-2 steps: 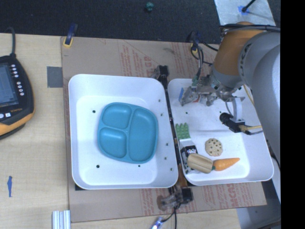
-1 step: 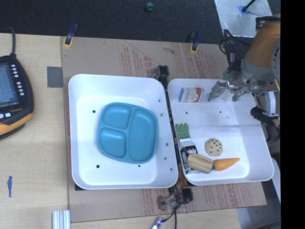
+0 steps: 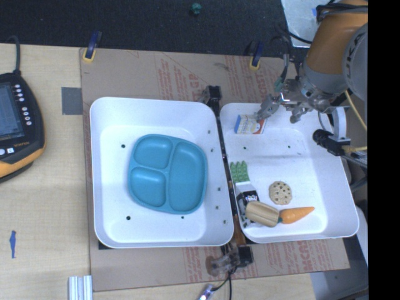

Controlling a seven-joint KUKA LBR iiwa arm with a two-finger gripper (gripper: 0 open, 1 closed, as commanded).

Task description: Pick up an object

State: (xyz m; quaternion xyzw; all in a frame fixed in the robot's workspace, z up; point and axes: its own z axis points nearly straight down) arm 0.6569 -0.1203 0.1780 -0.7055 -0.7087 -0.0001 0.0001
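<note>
My fingers (image 3: 284, 107) hang spread wide, holding nothing, at 1 o'clock over the right bin (image 3: 337, 186). The small carton (image 3: 249, 125) lies just at their 8 o'clock. Best to centre over it, descend straight, then close squarely.

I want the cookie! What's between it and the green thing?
Nothing: the camera view shows bare white bin floor between the cookie and the green thing.
</note>
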